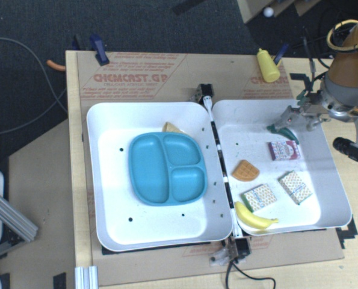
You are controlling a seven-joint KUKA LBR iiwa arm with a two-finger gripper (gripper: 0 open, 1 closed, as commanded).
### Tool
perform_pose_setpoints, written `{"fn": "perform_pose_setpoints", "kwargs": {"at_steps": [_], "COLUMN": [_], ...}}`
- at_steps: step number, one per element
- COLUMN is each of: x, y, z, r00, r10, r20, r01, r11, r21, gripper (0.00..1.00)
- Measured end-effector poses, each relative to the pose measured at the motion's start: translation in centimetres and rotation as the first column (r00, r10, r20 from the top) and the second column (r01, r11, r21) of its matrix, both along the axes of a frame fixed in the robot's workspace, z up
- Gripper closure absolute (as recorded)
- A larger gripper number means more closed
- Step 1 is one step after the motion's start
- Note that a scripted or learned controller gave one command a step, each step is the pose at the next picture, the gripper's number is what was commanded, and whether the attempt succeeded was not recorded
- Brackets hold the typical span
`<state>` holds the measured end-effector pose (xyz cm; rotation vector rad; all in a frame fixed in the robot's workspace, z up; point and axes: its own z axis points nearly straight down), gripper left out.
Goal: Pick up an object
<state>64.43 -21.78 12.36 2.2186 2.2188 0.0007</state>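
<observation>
My gripper [294, 118] hangs over the far right part of the right bin [329, 161], at the end of the grey arm with its orange band [347, 71]. A small teal-green thing [282, 129] lies just below and left of the gripper; whether they touch is unclear. In front of it lie a purple and white packet [284, 150], an orange round waffle piece [245, 171], two small patterned boxes [260, 196] [296, 186] and a yellow banana [254, 219] at the bin's near left corner.
The left bin [106, 221] holds a blue divided plate [166, 166] with a tan scrap [171, 127] behind it. A yellow bottle [267, 65] and a blue clamp [98, 50] sit on the bench's far edge. A black clip [205, 93] joins the bins.
</observation>
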Motion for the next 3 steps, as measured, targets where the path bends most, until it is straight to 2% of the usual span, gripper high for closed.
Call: {"fn": "perform_pose_setpoints", "kwargs": {"at_steps": [1,2,3], "x": [0.5,2.3,2.2], "y": [3.1,6.2,1.8], "z": [-3.9,-3.9,-3.8], "r00": [1.000,1.000,1.000], "r10": [0.001,0.001,-0.001], "r20": [-0.002,0.000,0.000], "r01": [-0.001,-0.001,0.001], "r11": [1.000,1.000,1.000], "r21": [0.002,0.002,0.000], "gripper": [0.00,0.00,0.00]}}
